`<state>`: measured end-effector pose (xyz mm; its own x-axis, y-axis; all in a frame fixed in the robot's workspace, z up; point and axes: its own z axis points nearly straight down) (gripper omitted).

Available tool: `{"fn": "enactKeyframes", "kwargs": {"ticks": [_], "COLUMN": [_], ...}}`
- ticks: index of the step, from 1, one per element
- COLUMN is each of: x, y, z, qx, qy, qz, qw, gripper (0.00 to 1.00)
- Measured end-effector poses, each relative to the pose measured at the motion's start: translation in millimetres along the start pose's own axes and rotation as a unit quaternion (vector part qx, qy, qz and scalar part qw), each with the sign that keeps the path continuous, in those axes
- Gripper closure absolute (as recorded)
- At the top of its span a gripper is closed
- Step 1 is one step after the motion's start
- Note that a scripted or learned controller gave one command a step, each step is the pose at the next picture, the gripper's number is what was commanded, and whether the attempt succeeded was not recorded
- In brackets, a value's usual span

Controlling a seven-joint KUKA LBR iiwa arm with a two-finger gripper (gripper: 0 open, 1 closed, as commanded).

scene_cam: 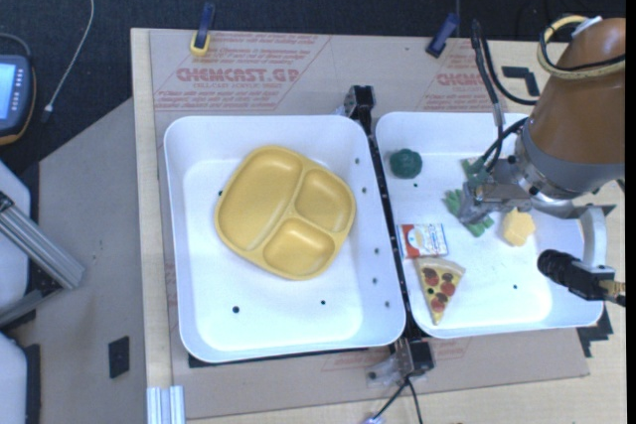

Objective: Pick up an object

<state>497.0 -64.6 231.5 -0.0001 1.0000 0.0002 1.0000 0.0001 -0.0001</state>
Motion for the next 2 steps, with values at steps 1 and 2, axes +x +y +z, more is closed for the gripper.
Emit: {"fn": "enactKeyframes", "kwargs": {"ticks": [1, 2], "x": [40, 81], "y": [1, 1], "z": [-6, 4], "qx": [0.000, 0.000], "qy": [0.000, 0.000], "qz": [0.000, 0.000], "qw": [1.0000, 1.0000], "gripper": [1.00, 1.00]}}
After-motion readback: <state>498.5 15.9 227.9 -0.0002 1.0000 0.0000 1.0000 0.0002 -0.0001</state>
